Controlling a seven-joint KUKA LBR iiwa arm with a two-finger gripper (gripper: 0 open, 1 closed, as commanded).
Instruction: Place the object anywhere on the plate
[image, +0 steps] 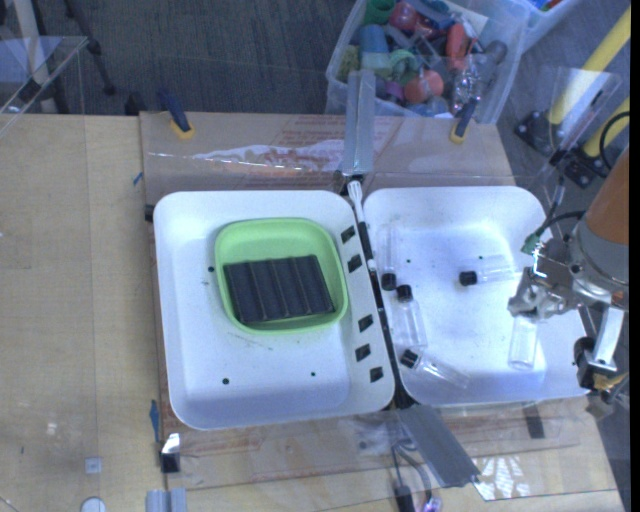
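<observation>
A green square plate lies in the left white bin. A dark grey ribbed slab lies flat on the plate and covers most of its floor. My gripper hangs over the right side of the right white bin, far from the plate. Directly below it, a clear vial lies on the bin floor. I see nothing clamped in the gripper.
Several clear vials with black caps lie in the right bin, one at the middle and two near the divider. Behind the bins stands a clear tub of coloured toys. Black clips line the divider.
</observation>
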